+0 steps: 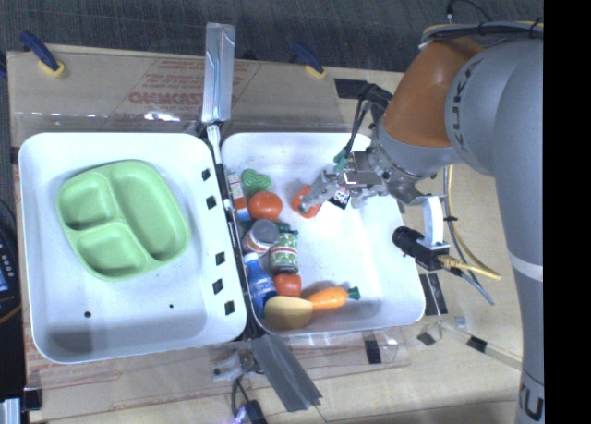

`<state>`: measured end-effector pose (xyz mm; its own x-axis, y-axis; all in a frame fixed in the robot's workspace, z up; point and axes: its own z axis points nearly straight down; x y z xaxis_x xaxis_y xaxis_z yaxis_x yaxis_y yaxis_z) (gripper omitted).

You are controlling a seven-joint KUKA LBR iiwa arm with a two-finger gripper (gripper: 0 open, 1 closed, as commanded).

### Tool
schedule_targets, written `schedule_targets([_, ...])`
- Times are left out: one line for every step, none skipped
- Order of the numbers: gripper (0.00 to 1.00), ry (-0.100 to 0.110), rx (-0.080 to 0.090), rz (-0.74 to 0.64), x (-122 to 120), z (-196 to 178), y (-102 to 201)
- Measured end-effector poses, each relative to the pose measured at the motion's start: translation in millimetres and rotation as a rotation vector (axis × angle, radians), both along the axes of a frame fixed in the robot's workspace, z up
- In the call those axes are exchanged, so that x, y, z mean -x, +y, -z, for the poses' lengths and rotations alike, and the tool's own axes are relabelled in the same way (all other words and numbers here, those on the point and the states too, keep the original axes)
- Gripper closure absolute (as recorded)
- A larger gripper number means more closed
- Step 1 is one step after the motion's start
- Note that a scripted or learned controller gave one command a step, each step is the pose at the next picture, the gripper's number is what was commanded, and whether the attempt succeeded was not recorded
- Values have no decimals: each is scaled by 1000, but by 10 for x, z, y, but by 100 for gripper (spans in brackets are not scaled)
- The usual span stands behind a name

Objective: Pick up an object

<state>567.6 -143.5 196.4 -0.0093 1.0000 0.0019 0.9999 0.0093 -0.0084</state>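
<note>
red printing is showing on the cardboard sheet [166,90] at about eleven o'clock behind the bins, but it is appearing upside down and too blurred to be read.

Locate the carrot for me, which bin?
The carrot lies in the right bin, near its front wall, touching the yellowish fruit on its left and below the small red item.
</note>
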Motion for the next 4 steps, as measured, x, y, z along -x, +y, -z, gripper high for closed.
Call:
schedule_targets([0, -34, 7, 96, -774, 803, -289])
schedule_targets([0, -36, 8, 35, -755, 877, -344])
schedule_targets([0, -45, 12, -184, -615, 872, -405])
schedule_targets([100, -53, 19, -188, -658, 723, -427])
